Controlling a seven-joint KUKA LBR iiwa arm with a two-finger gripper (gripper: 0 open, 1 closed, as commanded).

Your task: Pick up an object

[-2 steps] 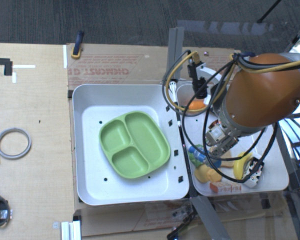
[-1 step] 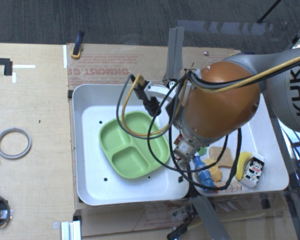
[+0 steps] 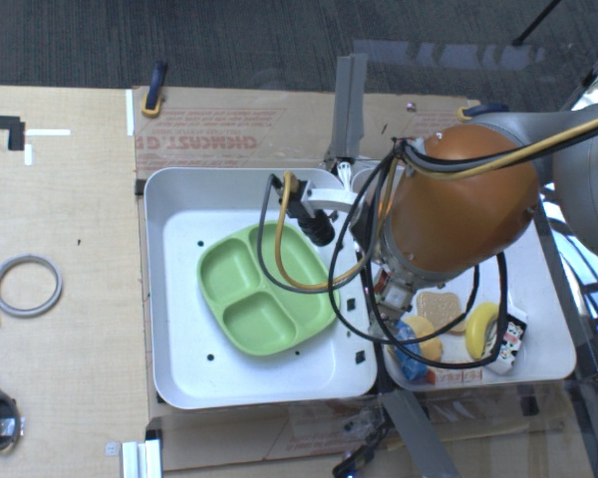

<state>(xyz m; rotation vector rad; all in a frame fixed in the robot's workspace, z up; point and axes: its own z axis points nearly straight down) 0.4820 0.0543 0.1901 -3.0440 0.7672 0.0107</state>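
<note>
A green divided plate [image 3: 264, 287] lies tilted in the left white bin [image 3: 179, 267]. In the right bin [image 3: 548, 357] I see a slice of toast [image 3: 441, 309], a yellow banana-like piece [image 3: 481, 329], a blue object [image 3: 411, 364] and a small black-and-white box [image 3: 510, 345]. The arm's orange band [image 3: 458, 202] hangs over the right bin and hides most of it. The gripper [image 3: 391, 297] sits below the band, near the toast, wrapped in cables.
Black and yellow cables [image 3: 279, 237] loop from the wrist over the green plate. A roll of tape [image 3: 24, 285] lies on the wooden bench at left. A grey post [image 3: 351, 108] stands behind the bins. Cardboard [image 3: 229, 137] lines the back.
</note>
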